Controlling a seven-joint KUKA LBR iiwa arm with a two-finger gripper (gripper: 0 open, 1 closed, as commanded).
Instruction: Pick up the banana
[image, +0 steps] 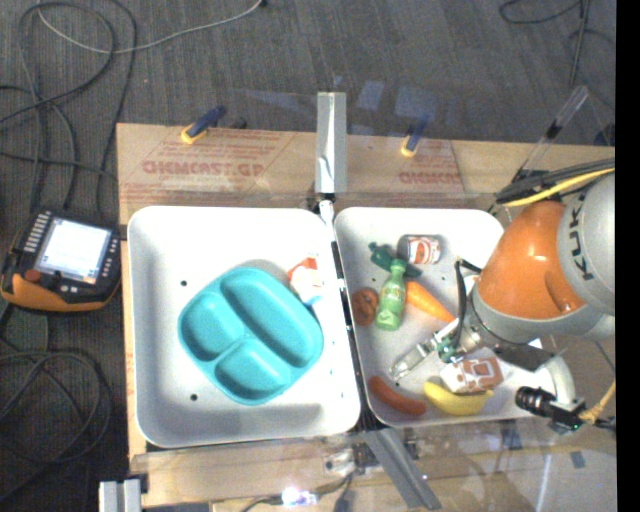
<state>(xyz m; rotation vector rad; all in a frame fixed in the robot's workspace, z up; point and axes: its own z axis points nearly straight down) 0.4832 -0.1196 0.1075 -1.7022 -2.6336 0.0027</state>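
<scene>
The yellow banana (457, 401) lies at the front edge of the right bin (352, 340), partly under a small red and white carton (476, 373). The gripper (418, 361) hangs low over the bin floor just up and left of the banana, pointing toward the lower left. It is close to the banana, and nothing shows in its grasp. The arm's orange band (530, 270) hides the bin's right side.
A red sausage (397, 397) lies left of the banana. A green bottle (390, 300), a carrot (431, 301), a can (420, 250) and a brown piece (365, 305) fill the bin's back. The left bin (150, 300) holds a teal divided plate (250, 333) and a small white and orange item (307, 281).
</scene>
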